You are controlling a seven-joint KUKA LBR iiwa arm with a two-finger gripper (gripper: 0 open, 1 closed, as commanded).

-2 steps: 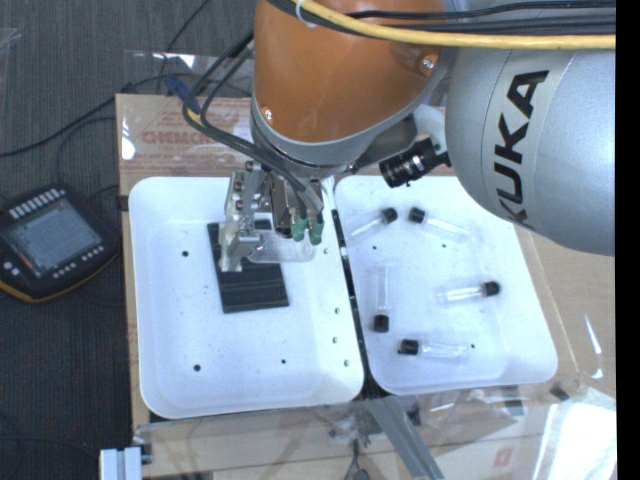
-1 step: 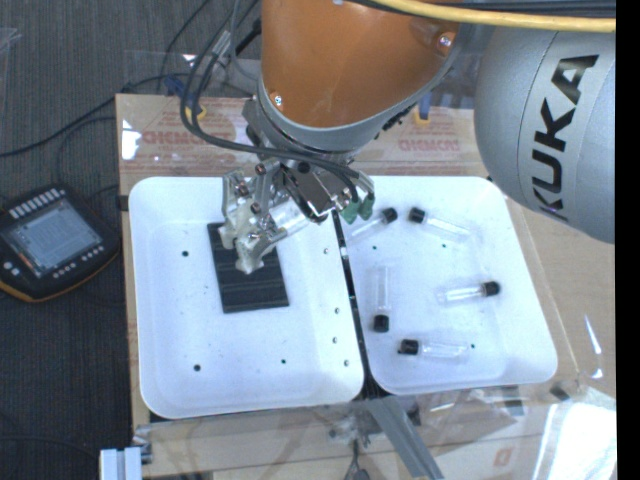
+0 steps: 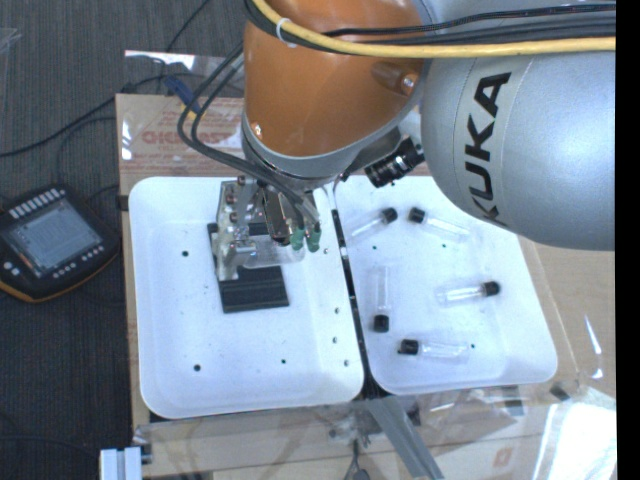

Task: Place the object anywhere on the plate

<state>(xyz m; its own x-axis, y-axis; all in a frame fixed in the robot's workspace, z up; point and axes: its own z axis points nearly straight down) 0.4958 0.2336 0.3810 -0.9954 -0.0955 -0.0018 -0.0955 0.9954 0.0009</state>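
Observation:
A small black rectangular plate lies in the left white bin, towards its upper middle. My gripper hangs low right over the plate's far half and hides it. The metal gripper body and the orange wrist cover what is beneath. A pale, glassy shape shows at the gripper's tip above the plate. I cannot tell whether it is a vial or part of the gripper. Several clear vials with black caps lie in the right bin, one of them near its middle.
The right white bin holds the loose vials, such as one close to the divider and one near the front. A black handheld pendant lies on the floor to the left. Cables run above the bins.

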